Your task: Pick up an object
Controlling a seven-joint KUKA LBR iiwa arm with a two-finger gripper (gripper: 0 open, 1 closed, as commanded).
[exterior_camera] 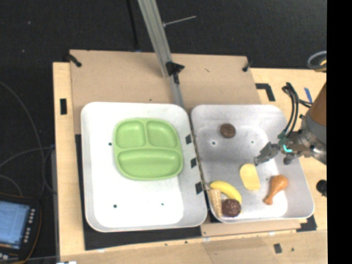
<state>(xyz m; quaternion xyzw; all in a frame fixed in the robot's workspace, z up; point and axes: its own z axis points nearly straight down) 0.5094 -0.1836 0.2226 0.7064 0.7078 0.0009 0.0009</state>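
Pincer (273, 154) above yellow chip (249, 177)

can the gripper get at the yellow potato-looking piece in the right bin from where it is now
Probably yes. The gripper hangs over the right bin just up and right of the yellow piece, with bare bin floor between them. The drumstick and banana lie apart from it.

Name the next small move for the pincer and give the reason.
Probably lower the pincer slightly down and left onto the pale yellow oval piece. It hangs above the right white bin holding nothing, and that piece lies closest, apart from the orange drumstick-shaped toy and yellow banana.
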